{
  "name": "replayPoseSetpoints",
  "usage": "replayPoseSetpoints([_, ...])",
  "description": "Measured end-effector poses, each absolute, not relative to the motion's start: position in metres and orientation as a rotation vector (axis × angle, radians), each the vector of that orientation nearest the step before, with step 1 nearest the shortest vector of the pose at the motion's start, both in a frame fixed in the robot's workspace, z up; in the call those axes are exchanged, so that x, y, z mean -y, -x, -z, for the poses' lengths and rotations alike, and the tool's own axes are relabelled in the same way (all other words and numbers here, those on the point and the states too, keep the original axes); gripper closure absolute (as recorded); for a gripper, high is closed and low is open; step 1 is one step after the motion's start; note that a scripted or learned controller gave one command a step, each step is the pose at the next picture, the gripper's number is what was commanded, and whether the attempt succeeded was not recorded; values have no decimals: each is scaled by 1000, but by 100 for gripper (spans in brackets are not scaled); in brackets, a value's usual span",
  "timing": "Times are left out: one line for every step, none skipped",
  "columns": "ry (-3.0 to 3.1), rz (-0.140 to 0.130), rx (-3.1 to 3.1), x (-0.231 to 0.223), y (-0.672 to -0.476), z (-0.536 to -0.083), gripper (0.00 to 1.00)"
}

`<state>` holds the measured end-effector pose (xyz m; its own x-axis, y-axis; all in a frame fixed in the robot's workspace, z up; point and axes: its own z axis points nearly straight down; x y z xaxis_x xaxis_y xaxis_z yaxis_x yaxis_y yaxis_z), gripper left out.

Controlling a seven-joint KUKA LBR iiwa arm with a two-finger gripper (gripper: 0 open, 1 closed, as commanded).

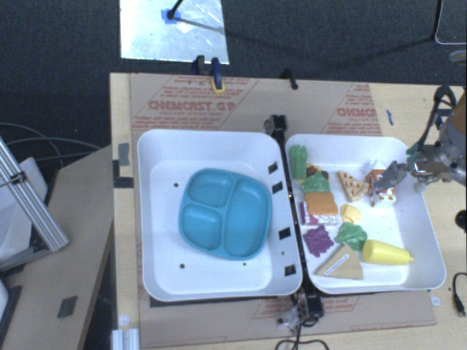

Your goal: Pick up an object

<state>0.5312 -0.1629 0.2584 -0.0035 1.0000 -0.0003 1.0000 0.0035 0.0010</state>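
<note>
Two white bins sit side by side: the left bin (157,217) holds a blue divided plate (225,214), and the right bin (423,232) holds toy food, with a green piece (298,160) at the far left, a pizza slice (351,185) near the middle, an orange block (322,203), purple grapes (318,240), a green leaf (352,234), a tan wedge (341,264) and a yellow piece (386,252) at the near side. The gripper (388,178) hangs over the right bin's far right part, just above a red-and-white piece (381,192); how wide it stands and whether it grips anything cannot be told.
</note>
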Motion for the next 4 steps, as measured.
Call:
replayPoseSetpoints([-2235, 12, -2224, 208, -481, -83, 0])
replayPoseSetpoints([-2213, -4, -2231, 139, -488, -84, 0])
replayPoseSetpoints([-2219, -1, -2221, 162, -487, -85, 0])
replayPoseSetpoints([-2218, -2, -2221, 170, -487, -85, 0])
